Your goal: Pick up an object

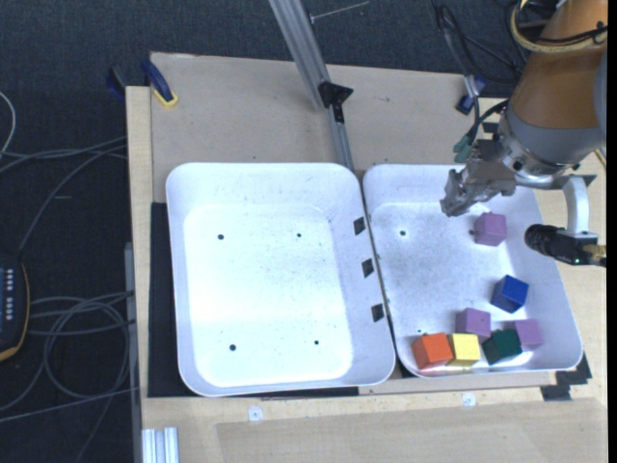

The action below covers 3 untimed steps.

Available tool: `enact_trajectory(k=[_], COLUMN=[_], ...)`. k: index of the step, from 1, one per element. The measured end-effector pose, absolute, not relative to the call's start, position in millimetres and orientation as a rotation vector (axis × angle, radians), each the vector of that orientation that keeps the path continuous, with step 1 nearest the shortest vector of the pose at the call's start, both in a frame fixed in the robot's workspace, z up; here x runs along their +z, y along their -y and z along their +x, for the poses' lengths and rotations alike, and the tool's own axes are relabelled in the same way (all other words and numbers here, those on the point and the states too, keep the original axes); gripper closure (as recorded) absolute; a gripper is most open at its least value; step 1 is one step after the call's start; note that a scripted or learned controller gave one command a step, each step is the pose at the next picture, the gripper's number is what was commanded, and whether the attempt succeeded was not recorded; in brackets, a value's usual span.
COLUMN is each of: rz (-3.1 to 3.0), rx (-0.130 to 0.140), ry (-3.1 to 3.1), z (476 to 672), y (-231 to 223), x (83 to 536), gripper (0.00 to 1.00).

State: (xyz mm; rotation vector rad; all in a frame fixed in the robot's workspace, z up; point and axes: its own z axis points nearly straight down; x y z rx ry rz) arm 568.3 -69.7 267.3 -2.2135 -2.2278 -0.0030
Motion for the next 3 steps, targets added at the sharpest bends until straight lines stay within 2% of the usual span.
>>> enact_trajectory(k=[1, 2, 3], rz=[-2.211, -2.213, -2.216], rx=[-0.001, -0.006, -0.004], ry=[2.227, 2.230, 2.228], z=[582.7, 600.5, 627.6], y=[13, -43, -89], x=[251, 257, 239], gripper=[1.00, 1.00, 1.00])
